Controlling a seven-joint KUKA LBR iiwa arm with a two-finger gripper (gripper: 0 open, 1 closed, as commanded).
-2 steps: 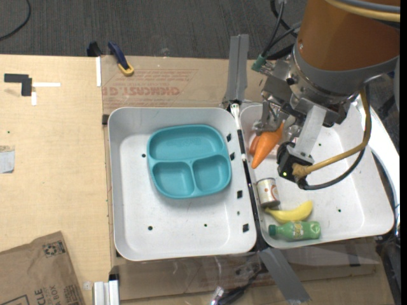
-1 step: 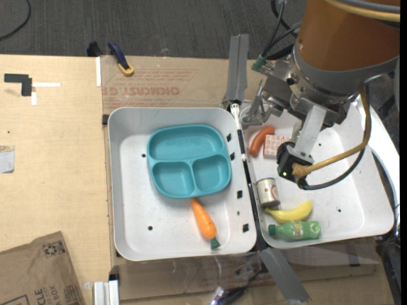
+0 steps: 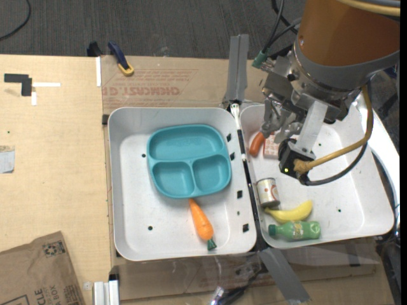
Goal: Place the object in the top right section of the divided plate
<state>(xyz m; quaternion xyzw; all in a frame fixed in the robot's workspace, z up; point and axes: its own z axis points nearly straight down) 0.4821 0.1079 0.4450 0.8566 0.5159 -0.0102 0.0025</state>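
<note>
At the bottom left corner of the frame a brown paper bag (image 3: 38, 269) lies on the bench (image 3: 51, 170). Just above the lower edge of the right bin (image 3: 375, 221) a green bottle (image 3: 295, 230) lies on its side, a yellow banana (image 3: 290, 211) touching it from above, and a small tin can (image 3: 268, 192) just beyond that near the bin's left wall. In the left bin (image 3: 124, 189), an orange carrot (image 3: 202, 222) lies below the teal divided plate (image 3: 189, 160), its tip near the plate's lower rim. Further up in the right bin, the hand (image 3: 275, 127) hangs over the upper left corner, above an orange object (image 3: 255, 144) and a pale packet (image 3: 271, 147); whether its fingers are spread or closed cannot be told. A blue and yellow clamp (image 3: 121, 58) sits at the bench's far edge.
</note>
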